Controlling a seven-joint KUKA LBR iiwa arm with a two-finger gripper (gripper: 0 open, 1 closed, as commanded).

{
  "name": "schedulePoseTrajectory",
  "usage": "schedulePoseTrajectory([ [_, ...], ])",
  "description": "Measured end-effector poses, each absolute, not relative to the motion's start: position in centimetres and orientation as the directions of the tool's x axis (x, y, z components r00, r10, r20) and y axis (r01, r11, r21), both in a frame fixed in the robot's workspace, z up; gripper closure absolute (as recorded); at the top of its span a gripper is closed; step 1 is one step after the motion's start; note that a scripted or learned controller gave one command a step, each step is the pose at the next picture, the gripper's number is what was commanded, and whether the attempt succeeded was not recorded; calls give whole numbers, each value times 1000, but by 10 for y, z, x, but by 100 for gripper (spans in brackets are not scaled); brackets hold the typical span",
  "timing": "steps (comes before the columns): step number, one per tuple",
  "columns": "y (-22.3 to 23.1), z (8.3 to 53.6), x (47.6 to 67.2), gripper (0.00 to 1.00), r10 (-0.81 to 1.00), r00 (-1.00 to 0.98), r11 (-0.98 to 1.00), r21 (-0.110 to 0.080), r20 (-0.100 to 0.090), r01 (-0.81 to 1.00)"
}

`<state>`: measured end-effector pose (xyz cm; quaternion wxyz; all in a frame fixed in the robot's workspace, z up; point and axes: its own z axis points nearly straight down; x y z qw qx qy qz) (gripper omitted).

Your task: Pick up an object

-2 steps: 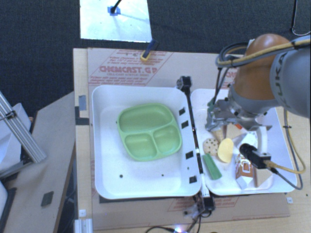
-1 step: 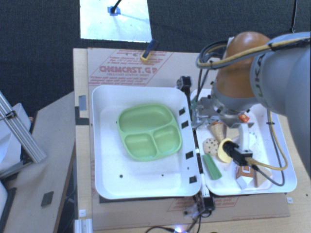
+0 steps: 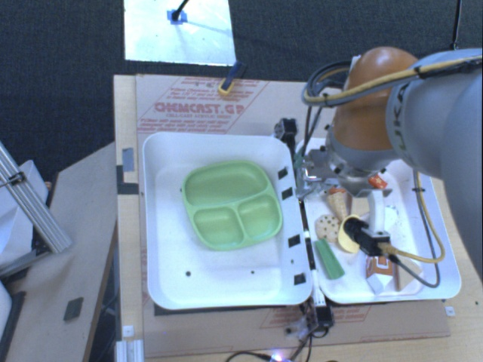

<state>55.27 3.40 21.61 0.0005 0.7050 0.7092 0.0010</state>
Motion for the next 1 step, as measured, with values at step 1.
schedulePoseTrajectory([
  [1,30,215,553,100,1000,-1,1,1,0,1000],
])
